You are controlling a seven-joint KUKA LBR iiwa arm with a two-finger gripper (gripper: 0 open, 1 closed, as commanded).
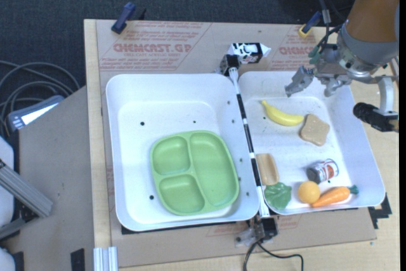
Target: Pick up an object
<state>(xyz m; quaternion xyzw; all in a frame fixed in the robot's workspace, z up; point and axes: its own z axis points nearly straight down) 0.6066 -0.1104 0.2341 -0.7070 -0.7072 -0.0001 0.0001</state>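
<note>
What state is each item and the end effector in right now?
End effector: fingers spread, holding nothing, above right bin far end.
Banana: lying flat.
Bread slice: lying flat.
Can: on its side.
Carrot: lying flat.
Green tray: upright in left bin.

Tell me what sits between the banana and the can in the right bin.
The slice of bread lies between the banana and the can, seen from above.
</note>
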